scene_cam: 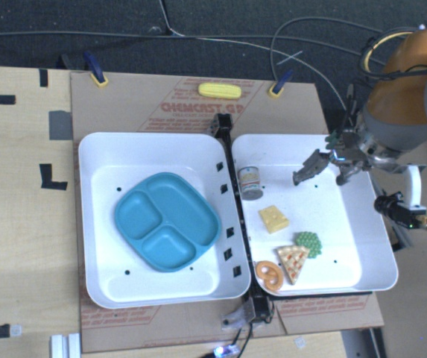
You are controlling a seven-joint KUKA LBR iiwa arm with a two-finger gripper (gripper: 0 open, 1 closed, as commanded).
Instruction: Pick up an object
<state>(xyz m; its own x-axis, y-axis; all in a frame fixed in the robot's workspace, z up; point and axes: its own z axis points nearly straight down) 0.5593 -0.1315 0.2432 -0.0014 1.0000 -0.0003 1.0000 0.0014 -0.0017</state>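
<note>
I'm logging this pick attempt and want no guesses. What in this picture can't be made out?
- End effector, camera view: dark and small above the right bin; whether it is open or shut is unclear.
- Arm: cut off by the right edge.
- Small can: label too small to read.
- Cardboard print: partly covered by the left bin and the yellow piece.

Two white bins sit side by side on a cardboard sheet (191,107). The left bin (94,200) holds a blue divided plate (166,221). In the right bin (369,259), a small can (250,182) lies by the divider; just below and right of the can is a cheese wedge (273,218), farther down a green pea cluster (308,243), a pizza slice (293,262) and a pretzel (269,274). The gripper (325,168) hovers well right of the can, fingers spread, nothing between them. A yellow banana (219,90) lies on the cardboard above the can.
</note>
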